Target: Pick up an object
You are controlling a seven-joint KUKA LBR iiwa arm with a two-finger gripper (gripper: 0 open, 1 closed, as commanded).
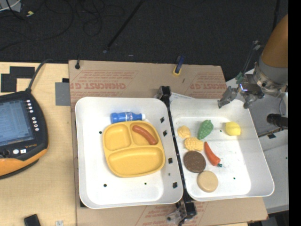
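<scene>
- Yellow divided tray [134, 161] sits in the left bin [89, 173]; a red sausage [145, 134] lies in its far-right compartment.
- Blue and white bottle [126, 117] lies on its side just beyond the tray, touching its far edge.
- Right bin [254, 173] holds the loose items: green leafy piece [205, 129], yellow lemon-like piece [233, 128], two pale yellow lumps [183, 132] and [193, 144], red pepper [211, 154], brown disc [194, 161], tan disc [207, 181].
- Brown disc and tan disc sit near each other at the near side; pepper is just right of the brown disc.
- Tool [233, 99] hangs over the far-right corner of the right bin, fingers spread apart, nothing between them.
- Tool is well apart from every item; lemon-like piece is nearest.
- Tablet-style pendant [19, 131] rests on the worktop [51, 192] at left.
</scene>
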